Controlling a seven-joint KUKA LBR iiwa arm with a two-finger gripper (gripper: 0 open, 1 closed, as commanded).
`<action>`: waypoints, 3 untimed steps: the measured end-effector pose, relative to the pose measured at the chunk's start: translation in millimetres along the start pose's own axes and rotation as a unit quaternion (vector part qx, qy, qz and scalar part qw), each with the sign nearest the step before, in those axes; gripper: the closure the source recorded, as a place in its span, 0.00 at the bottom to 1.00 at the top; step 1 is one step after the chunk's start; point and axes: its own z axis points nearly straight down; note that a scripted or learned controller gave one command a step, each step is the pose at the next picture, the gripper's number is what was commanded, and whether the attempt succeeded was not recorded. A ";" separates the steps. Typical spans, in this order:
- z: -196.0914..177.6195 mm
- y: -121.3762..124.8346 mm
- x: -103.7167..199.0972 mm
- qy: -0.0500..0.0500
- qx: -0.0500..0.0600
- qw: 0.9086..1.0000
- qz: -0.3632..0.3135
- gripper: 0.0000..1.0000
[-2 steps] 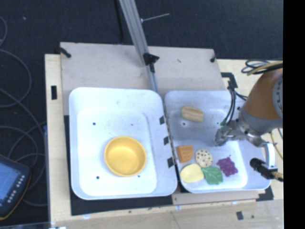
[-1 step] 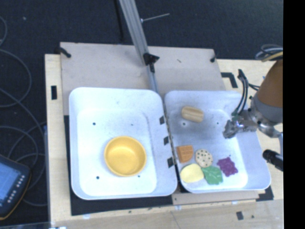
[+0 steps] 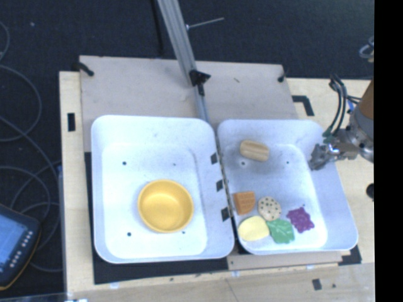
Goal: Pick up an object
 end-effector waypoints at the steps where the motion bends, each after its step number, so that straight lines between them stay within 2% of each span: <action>1: -54.5 2.2 -1.5 0.000 0.001 1.000 -0.001 1.00; 3: -25.5 -17.4 90.9 0.001 0.004 1.000 -0.001 1.00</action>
